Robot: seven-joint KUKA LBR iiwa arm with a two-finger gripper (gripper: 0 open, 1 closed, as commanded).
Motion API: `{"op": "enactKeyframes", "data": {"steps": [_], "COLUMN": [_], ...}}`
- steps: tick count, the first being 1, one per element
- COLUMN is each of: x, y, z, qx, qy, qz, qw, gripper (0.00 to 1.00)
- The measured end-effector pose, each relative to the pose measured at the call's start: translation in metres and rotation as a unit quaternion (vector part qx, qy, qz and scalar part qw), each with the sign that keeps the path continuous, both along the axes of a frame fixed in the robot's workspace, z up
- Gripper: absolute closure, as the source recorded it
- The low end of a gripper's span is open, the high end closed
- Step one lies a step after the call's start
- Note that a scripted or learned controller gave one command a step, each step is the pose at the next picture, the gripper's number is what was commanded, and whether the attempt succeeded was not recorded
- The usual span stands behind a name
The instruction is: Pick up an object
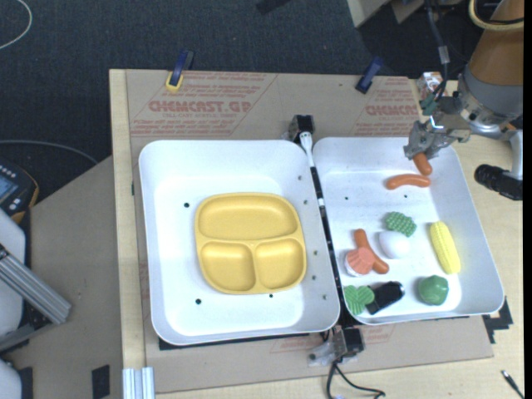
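We see the gripper (422, 150) raised over the far corner of the right bin (470, 191), its fingers closed on a small orange carrot (424, 165). Just below it an orange sausage (407, 182) lies on the bin floor. The left bin (166, 223) holds a yellow divided plate (249, 242).

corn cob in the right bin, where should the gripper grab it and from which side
Probably across the middle of the corn cob, coming straight down. It lies flat, its long axis running roughly up and down the view, so fingers closing across the narrow width should fit. There is bare bin floor on its left, toward the white ball, though the bin wall on its right looks close. The gripper is at the bin's far edge.
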State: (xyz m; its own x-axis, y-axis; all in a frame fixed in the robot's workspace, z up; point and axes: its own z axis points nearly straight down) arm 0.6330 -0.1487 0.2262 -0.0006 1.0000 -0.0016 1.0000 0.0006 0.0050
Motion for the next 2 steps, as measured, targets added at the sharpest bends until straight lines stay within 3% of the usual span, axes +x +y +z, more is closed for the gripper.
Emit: {"op": "enactKeyframes", "data": {"steps": [2], "x": [-0.002], "y": [0.096], "z": [-0.006], "qx": [0.0015], "qy": [0.003], "qz": [0.002], "qw": [1.0], "gripper": [1.0]}}
